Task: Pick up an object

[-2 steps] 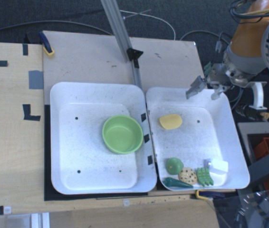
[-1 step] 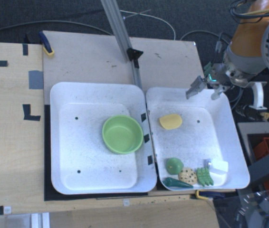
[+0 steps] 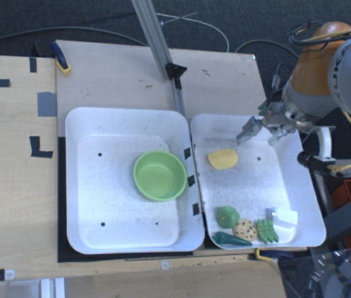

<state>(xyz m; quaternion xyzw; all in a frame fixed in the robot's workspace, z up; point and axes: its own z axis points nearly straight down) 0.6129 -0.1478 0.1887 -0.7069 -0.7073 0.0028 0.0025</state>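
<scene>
My gripper [image 3: 263, 133] hangs over the back of the right bin [image 3: 299, 185], fingers spread apart and nothing between them. A yellow rounded object [image 3: 222, 159] lies just left of and below the fingertips, apart from them. Along the right bin's front edge sit a green ball [image 3: 227, 216], a speckled tan ball [image 3: 245, 230], a dark teal stick [image 3: 231, 239], a green ridged toy [image 3: 266, 230] and a small white block [image 3: 285, 216].
The left bin [image 3: 82, 166] holds a green bowl [image 3: 159, 175]. A grey metal pole [image 3: 154, 27] slants down to the divide between the bins. Cables lie on the dark floor behind the bench.
</scene>
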